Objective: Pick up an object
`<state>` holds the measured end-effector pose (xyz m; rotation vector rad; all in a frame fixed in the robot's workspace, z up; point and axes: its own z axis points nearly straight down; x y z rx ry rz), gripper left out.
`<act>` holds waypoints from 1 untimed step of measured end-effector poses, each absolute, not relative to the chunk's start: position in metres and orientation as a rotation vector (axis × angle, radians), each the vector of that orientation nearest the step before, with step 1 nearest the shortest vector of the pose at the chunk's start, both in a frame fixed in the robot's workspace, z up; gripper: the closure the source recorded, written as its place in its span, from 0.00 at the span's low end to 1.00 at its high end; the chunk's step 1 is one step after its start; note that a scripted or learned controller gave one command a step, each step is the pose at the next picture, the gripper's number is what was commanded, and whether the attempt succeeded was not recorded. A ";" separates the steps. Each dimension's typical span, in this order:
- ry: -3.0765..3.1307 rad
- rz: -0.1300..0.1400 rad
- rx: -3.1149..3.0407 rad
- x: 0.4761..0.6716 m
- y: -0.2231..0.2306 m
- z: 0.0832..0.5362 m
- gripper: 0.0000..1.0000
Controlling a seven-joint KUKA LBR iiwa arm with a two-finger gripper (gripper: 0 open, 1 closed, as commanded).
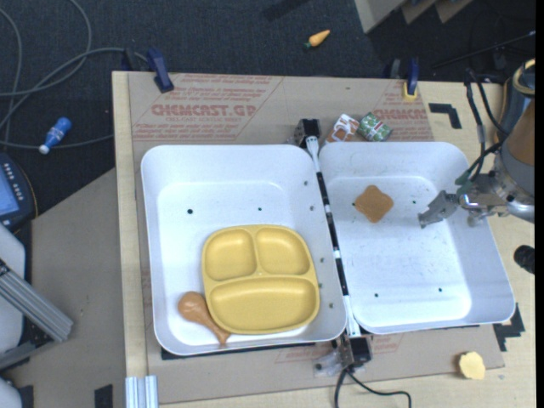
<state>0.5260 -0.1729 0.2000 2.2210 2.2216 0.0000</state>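
Note:
A small tan cookie-like piece (373,203) lies flat in the right bin (399,304), toward its far left part. My gripper (433,213) hangs over the right side of that bin, to the right of the tan piece and apart from it, with nothing seen between its fingers. In the left bin (170,185) a yellow divided plate (257,279) rests near the front, and an orange drumstick-shaped toy (201,311) lies against the plate's left front edge.
Behind the bins on the cardboard sit a small white-and-red packet (344,127) and a green crumpled item (374,127). A yellow lump (471,365) lies at the bench's front right. Blue clamps (158,69) hold the board's far edge.

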 end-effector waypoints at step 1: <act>2.235 -0.001 2.218 0.573 -0.105 0.119 0.00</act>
